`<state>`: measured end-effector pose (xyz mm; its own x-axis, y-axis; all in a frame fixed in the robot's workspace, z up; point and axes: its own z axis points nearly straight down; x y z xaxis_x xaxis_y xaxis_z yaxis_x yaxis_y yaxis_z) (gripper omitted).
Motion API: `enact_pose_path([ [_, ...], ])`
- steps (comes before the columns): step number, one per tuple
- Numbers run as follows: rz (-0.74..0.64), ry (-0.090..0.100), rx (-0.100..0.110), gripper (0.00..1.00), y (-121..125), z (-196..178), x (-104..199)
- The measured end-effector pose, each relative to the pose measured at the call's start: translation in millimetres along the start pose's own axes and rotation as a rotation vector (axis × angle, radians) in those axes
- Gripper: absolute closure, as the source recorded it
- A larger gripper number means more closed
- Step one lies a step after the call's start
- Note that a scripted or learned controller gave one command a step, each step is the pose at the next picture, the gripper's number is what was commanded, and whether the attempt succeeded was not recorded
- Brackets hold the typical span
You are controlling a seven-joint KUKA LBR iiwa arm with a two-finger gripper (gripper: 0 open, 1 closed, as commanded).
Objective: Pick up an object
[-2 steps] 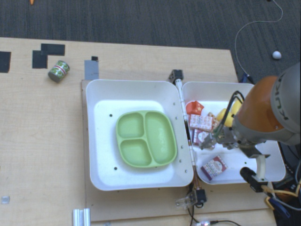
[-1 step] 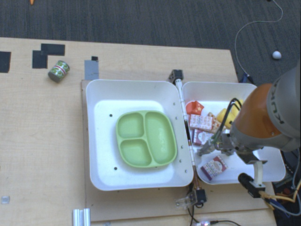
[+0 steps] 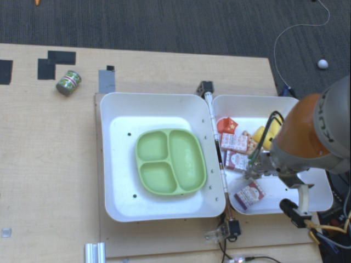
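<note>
Camera view. The arm (image 3: 315,130) enters from the right edge and extends over the right bin (image 3: 323,199). Its orange band sits above the wrist, and the grey wrist section points down and to the left into the bin. The gripper (image 3: 253,169) is at the lower end of the wrist, low over the bin contents; whether it is spread or pressed together cannot be told, because the wrist body covers it from above.

Positions relative to the right bin:
- A red packet (image 3: 226,126) lies in the upper left area of the bin.
- A white and pink carton (image 3: 234,142) lies just below the red packet.
- A second small carton (image 3: 237,161) lies below that one, just beside the gripper.
- A yellow object (image 3: 260,134) lies near the bin centre, partly hidden by the arm.
- A tilted packet (image 3: 249,194) lies near the lower left corner of the bin.

The left bin (image 3: 115,163) adjoins the right bin on its left side and contains a green divided plate (image 3: 170,161). A small can (image 3: 68,83) rests on the bench (image 3: 44,163), well apart from the right bin, to the far upper left.
</note>
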<state>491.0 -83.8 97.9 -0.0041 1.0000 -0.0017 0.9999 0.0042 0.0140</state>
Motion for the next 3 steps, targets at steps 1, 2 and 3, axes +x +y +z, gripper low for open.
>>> enact_pose_path([
  [1, 0.001, 0.000, 0.000, 0.00, 0, 0, 0],
  [2, -0.003, 0.001, -0.004, 1.00, 2, -10, 1],
  [3, -0.002, 0.001, -0.004, 0.00, 2, -10, 1],
])
